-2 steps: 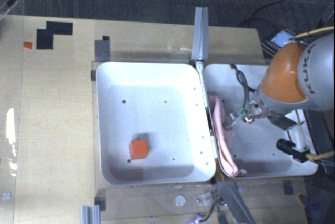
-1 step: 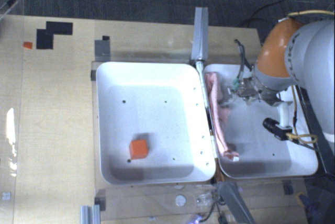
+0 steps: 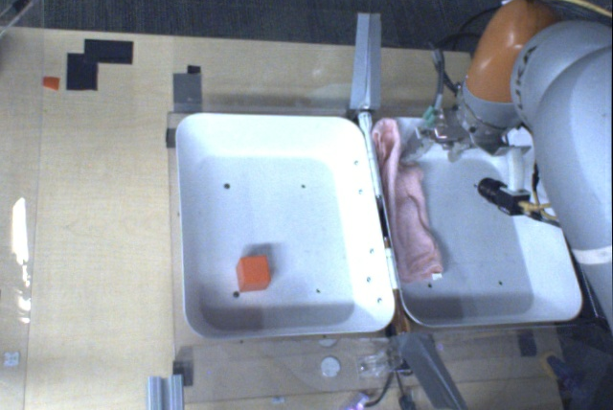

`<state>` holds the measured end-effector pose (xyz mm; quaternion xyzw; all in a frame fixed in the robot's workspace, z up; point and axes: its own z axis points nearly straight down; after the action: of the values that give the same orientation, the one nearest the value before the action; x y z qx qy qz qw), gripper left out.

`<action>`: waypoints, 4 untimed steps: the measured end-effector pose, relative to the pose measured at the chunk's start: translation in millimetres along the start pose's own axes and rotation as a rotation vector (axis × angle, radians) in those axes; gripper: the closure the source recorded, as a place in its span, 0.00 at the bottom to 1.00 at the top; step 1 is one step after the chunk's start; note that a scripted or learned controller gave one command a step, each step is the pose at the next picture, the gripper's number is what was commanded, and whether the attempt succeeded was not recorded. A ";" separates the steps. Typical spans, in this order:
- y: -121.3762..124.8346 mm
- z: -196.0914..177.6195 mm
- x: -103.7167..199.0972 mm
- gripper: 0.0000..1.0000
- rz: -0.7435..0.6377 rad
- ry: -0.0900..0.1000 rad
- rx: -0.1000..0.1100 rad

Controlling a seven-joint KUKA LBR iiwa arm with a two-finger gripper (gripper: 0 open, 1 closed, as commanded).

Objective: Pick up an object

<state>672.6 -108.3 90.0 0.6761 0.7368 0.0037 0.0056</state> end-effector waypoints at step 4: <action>-47.3 -98.9 36.7 0.00 -0.327 0.001 0.000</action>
<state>621.0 -75.6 188.1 0.5473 0.8369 0.0031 0.0059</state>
